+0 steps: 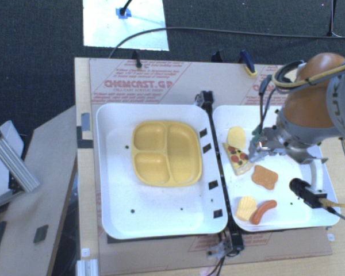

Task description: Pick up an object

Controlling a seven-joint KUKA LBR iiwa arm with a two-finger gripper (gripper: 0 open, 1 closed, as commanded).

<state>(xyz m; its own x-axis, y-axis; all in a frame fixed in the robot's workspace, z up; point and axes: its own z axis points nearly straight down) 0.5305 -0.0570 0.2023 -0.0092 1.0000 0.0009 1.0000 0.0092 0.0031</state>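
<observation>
The gripper (256,149) is hovering low in the right bin (328,211), right at the pizza slice (238,158); whether it is spread or pinching, I cannot tell. The yellow plate (165,153) is sitting in the left bin (118,211).

I see a yellow plate (164,153) in a white bin (118,211), a red sausage (263,211), and a red-dotted pizza slice (238,158).

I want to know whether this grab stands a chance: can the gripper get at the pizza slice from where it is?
Probably yes. The gripper hangs right at the pizza slice in the right bin, with nothing lying over the slice.
</observation>
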